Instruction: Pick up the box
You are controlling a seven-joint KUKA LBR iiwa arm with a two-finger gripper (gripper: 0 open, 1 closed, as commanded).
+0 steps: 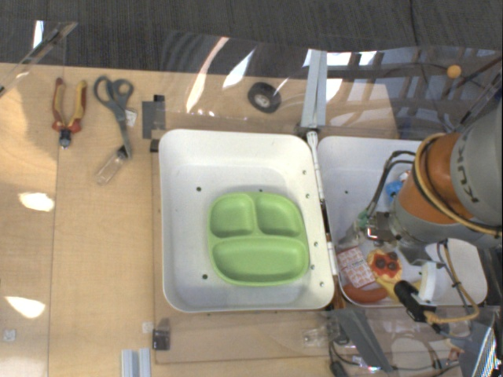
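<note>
Task status: not done, as far as can be judged. No box is seen lifted or held.

Landmark: green divided tray (258,238), lying flat in the left white bin (181,210).

- Right of the tray, across the bin divider, the right white bin (346,171) is largely covered by the arm (460,187), grey with an orange band.
- The likely box (355,267) is a small carton with red-and-white print, lying just right of the tray's lower right corner, against the right bin's near-left wall. It rests on the bin floor, flat or slightly tilted; which of the two cannot be told.
- Just right of the box a red-orange round item (383,267) is seen, touching or overlapping a dark red dish-like thing (363,293) below it. Identity unclear.
- The gripper is hidden under the wrist and cabling; its state cannot be told. Nothing is seen gripped.
- Behind the tray, on the bench: tape roll (264,96). Far left of it: scissors (116,104) and pliers (67,108). Not involved.

Left to do, by judgement: box to be reached, grasped and raised clear of the bin. Neighbouring clutter sits tight to the box, so a wrong pick is a risk.
</note>
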